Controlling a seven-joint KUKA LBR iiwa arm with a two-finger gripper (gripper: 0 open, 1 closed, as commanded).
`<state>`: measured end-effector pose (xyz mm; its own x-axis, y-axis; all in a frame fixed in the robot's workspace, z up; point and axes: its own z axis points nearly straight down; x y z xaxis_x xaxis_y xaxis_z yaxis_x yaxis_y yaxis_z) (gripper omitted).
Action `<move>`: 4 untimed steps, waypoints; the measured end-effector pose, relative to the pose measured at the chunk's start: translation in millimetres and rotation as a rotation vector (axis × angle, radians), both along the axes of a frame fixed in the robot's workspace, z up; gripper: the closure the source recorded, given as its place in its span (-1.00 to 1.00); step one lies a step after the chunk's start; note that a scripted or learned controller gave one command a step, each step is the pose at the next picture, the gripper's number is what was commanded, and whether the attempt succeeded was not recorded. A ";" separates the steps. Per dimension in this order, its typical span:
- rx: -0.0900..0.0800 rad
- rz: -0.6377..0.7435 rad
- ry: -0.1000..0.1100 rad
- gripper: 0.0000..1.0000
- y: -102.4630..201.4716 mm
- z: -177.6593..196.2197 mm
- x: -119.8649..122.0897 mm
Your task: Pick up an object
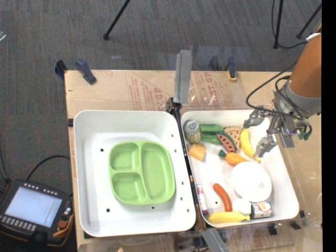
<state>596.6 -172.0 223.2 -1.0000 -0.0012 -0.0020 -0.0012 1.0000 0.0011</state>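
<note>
Hovering over the upper right corner of the right bin (292,193), the robot's hand (261,135) hangs from a grey arm with an orange band (310,62) that reaches in from the right. Its two fingers are spread apart and released, with nothing between them. Using the white plate (251,181) in the right bin as the landmark: the hand sits above and slightly right of the plate; a yellow banana (245,142) lies just above the plate, touching or just beside the lower fingertip (260,150); an orange carrot (234,158) lies at the plate's upper left edge; a watermelon slice (226,140) and a green vegetable (211,133) lie further up and left; a small can (192,132) stands at the far upper left, with a yellow cheese wedge (197,151) below it. A red sausage (222,196) lies to the plate's lower left, a second banana (229,217) below the plate, and a tipped can (261,209) at its lower right. Well left of the plate, the left bin (84,140) holds a green divided tray (142,172). Both bins rest on the counter (126,91).
</note>
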 end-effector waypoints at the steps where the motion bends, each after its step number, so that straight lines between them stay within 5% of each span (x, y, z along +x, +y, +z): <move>1: 0.002 -0.019 0.005 -1.00 39.3 -138.0 -20.7; 2: 0.001 -0.011 0.001 1.00 41.8 -126.0 -18.3; 3: 0.001 -0.010 0.001 -1.00 42.3 -126.4 -18.3; 4: 0.001 -0.016 0.003 -1.00 42.5 -136.6 38.8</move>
